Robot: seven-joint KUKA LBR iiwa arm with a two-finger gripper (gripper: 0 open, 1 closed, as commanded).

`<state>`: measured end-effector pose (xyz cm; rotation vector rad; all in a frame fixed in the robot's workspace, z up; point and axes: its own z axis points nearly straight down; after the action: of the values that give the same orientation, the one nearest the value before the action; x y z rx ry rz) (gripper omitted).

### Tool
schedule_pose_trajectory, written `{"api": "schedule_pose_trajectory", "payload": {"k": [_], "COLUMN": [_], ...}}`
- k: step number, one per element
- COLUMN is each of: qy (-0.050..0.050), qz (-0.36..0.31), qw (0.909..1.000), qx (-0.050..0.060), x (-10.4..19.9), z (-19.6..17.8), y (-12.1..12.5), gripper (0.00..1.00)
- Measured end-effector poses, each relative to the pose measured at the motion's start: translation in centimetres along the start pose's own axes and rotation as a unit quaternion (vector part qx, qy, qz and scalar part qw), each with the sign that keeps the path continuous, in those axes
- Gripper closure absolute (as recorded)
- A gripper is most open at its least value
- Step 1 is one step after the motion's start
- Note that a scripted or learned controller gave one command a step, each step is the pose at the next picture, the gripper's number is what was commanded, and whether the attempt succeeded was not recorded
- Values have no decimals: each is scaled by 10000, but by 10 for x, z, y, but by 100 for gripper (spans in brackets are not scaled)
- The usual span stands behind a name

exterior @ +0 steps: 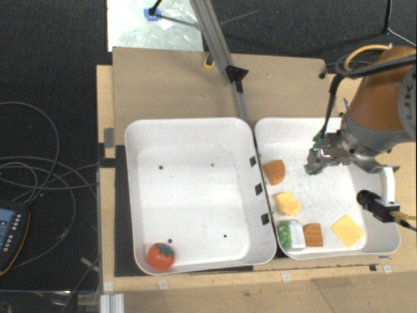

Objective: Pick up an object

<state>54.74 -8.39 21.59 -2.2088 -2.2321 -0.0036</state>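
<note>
Gripper (317, 162): jaw state cannot be told, hovering over right bin (326, 128) near orange bread piece (274, 171) by the wall; risk: descent strikes bare floor, missing it

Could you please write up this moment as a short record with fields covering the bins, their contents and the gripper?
left bin: tomato in its near left corner
right bin: bread piece, yellow chunk, green-and-white item, brown waffle-like block, yellow cheese slice
gripper: above the right bin's bare floor, right of the bread piece
held object: none visible
</note>
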Motion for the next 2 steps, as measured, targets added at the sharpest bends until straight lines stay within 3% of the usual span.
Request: {"api": "schedule_pose_trajectory", "payload": {"k": [2], "qy": [0], "qz": [-9], "qw": [10000], "qx": [-11], "x": [112], "z": [-17], "y": [-14], "gripper": [100]}}
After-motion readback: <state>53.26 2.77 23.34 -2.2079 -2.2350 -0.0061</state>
